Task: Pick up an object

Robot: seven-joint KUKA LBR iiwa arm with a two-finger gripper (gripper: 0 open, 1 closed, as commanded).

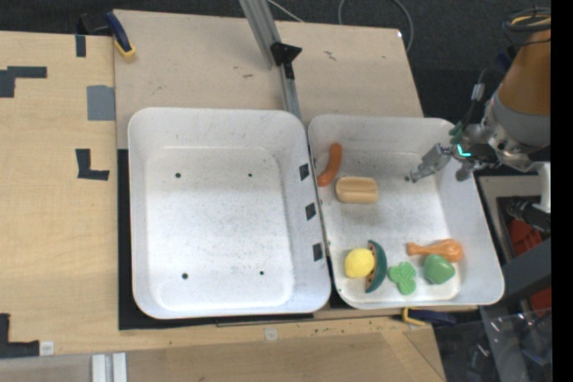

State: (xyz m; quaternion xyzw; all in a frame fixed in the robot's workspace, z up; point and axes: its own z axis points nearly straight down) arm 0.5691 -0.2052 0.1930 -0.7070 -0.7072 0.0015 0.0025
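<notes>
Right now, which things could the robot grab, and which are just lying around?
Could grab, all in the right bin:
sausage
bread roll
lemon
orange carrot
green toys

Lying around:
left bin
blue-and-yellow clamp
metal pole

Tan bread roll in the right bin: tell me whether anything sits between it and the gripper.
Nothing visible does. The tan bread roll lies on bare bin floor, and the gripper hangs to its right with only open white floor between.
</notes>
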